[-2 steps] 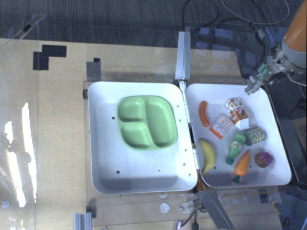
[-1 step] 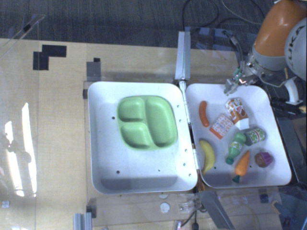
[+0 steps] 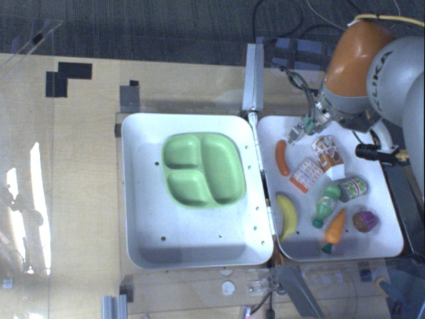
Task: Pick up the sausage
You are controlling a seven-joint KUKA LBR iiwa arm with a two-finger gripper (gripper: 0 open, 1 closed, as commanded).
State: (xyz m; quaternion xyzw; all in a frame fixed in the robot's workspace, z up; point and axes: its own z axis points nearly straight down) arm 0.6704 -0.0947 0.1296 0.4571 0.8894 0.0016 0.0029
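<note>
In the left bin [image 3: 143,244], one green divided plate [image 3: 202,168] with three compartments lies near the middle, with bare white floor all round it. On the counter [image 3: 73,198], the two bins sit side by side, rims touching. In the right bin [image 3: 388,248], the one sausage [image 3: 283,158] lies close to the left wall, its long axis running up and down the view, slightly tilted, free on both sides. Right of it lie two snack packets [image 3: 307,174], one banana [image 3: 287,216], one green bottle [image 3: 325,205], one can [image 3: 352,188], one carrot [image 3: 334,228] and one purple fruit [image 3: 364,221]. The tool [image 3: 309,125] hangs above the bin's far edge, just up-right of the sausage; its opening cannot be told.
</note>
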